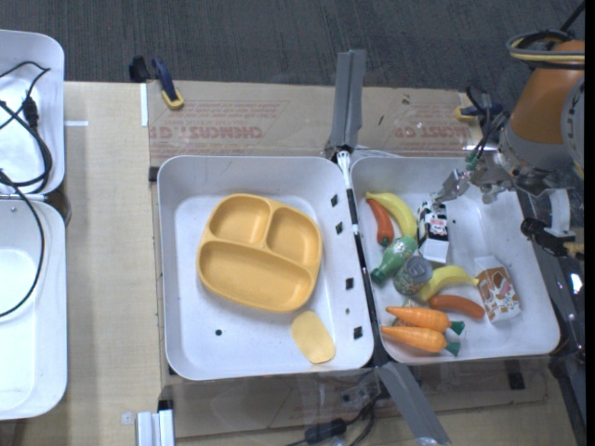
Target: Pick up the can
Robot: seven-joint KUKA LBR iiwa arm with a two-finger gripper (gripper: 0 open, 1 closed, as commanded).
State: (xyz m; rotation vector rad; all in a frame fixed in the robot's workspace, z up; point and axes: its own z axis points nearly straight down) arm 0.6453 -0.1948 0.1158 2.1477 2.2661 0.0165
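The small grey round-topped metal can (415, 273) sits wedged among plastic fruit in the right white bin (521, 342). The tool (454, 186) hovers far-right of it (grip state: can't tell), presumably lining up.

I see the gripper (457, 186) over the right bin's (521, 342) far side, just beside a small carton (433, 223). The can (414, 275) lies mid-bin among bananas (398, 210), a green bottle (394, 258) and carrots (420, 328). The left bin (177, 277) holds a yellow divided plate (259, 251).
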